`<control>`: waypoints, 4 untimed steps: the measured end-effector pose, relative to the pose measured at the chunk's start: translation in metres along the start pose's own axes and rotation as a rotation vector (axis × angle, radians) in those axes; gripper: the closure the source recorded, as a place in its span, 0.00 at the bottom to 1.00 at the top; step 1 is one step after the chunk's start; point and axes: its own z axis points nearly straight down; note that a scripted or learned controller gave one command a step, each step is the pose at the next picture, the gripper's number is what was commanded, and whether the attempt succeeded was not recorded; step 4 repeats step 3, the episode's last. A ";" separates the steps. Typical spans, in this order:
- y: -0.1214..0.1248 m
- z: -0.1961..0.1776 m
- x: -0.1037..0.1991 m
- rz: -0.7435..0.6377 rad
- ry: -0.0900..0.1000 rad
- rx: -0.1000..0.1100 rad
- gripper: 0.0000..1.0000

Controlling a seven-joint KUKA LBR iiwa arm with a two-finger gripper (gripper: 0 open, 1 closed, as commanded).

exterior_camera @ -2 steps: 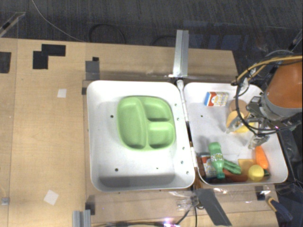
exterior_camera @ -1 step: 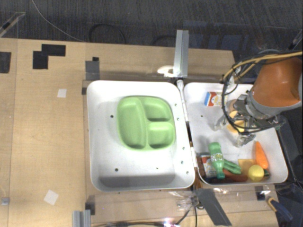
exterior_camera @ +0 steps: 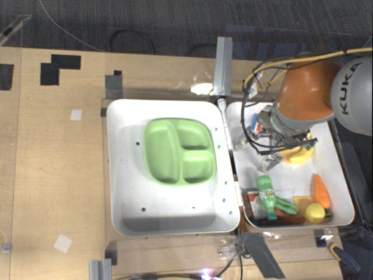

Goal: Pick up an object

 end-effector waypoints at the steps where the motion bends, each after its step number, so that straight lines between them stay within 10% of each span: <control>1: -0.004 -0.016 -0.003 0.003 -0.013 0.011 1.00; 2: -0.055 -0.109 -0.017 0.033 0.000 0.008 1.00; 3: -0.083 -0.054 0.026 -0.310 0.008 -0.005 1.00; 4: -0.083 -0.054 0.026 -0.310 0.008 -0.005 1.00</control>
